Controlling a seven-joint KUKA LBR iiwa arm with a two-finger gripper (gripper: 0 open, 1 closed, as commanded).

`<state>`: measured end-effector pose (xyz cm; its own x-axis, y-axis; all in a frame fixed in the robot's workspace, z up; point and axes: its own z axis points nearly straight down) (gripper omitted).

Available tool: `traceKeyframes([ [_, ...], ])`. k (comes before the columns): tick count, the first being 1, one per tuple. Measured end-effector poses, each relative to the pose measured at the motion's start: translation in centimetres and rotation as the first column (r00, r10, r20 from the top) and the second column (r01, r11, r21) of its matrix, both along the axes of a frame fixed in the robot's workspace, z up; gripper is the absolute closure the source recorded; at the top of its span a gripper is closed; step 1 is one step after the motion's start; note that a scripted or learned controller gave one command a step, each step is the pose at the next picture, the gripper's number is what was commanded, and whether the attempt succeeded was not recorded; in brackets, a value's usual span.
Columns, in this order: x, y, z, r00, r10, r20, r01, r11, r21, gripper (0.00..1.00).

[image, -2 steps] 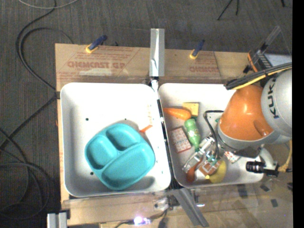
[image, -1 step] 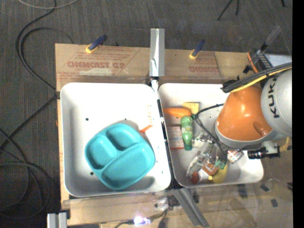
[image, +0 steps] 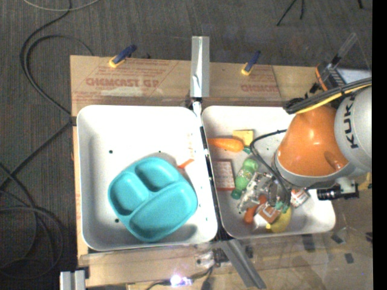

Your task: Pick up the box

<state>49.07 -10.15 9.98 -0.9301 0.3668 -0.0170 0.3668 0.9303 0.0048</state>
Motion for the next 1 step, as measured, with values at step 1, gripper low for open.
traceKeyframes([
  [1, -0.4, 0.19, -0.97, 0.907, -0.421, -0.012, 0.422, 0.907, 0.006, 1.0],
])
